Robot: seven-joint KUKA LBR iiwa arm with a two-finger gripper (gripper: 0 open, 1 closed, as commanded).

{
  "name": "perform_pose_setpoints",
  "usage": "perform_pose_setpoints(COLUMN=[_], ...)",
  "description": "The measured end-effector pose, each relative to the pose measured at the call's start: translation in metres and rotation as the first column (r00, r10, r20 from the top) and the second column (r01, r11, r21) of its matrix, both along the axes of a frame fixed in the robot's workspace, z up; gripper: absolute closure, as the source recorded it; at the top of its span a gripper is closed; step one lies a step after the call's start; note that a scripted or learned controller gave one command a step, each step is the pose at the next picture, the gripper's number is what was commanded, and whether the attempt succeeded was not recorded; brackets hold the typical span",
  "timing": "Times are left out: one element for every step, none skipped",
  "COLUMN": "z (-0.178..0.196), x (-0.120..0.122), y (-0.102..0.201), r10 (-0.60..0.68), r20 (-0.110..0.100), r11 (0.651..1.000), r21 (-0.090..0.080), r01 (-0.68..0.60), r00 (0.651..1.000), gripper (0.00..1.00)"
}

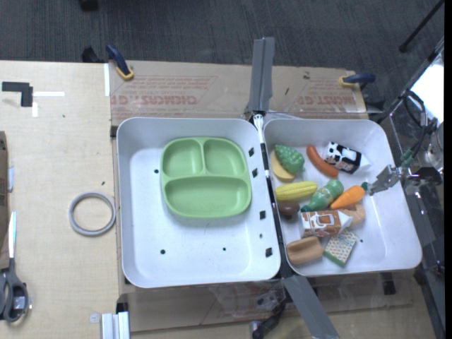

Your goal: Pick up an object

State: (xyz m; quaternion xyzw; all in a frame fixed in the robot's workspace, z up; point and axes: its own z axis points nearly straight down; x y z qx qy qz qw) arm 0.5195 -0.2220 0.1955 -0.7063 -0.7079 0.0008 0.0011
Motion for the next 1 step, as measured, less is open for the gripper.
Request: perform_pose_setpoints(z=[-0.0536], x=[0.0291], y=[0.0001], r10=[0.000], r20=[0.032], r11=[1.000], r21=[-0.009], r01=[0.000], r00=[0.999], gripper=[0.00])
